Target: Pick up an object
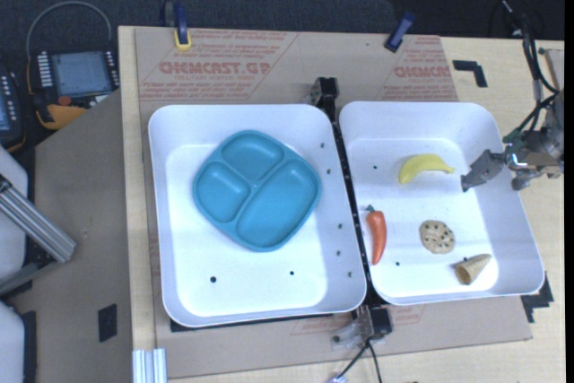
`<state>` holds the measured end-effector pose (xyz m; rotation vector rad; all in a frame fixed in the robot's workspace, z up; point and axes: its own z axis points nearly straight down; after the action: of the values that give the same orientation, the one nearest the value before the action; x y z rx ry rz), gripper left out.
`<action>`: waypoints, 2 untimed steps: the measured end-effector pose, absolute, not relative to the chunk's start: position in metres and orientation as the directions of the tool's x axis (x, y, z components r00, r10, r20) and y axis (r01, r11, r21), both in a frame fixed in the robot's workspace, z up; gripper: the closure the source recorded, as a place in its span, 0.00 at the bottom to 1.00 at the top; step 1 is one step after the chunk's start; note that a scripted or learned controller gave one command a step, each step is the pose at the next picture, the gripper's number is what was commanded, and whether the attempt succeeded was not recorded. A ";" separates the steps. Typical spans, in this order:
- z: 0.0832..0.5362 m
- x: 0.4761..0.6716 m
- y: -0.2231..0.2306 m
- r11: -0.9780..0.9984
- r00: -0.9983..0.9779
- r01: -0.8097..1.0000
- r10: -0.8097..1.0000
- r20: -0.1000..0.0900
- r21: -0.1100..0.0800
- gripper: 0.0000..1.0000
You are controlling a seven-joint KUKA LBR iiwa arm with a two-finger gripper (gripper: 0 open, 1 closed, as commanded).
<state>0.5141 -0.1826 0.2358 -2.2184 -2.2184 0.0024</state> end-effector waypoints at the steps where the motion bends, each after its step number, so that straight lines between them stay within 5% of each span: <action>1: 0.184 0.514 -0.172 0.000 0.000 1.000 1.000 0.002 -0.003 0.00; 2: 0.126 0.513 -0.180 -0.001 0.001 1.000 1.000 0.002 -0.004 0.00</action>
<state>0.5127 -0.1802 0.1259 -2.2189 -2.2177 0.0026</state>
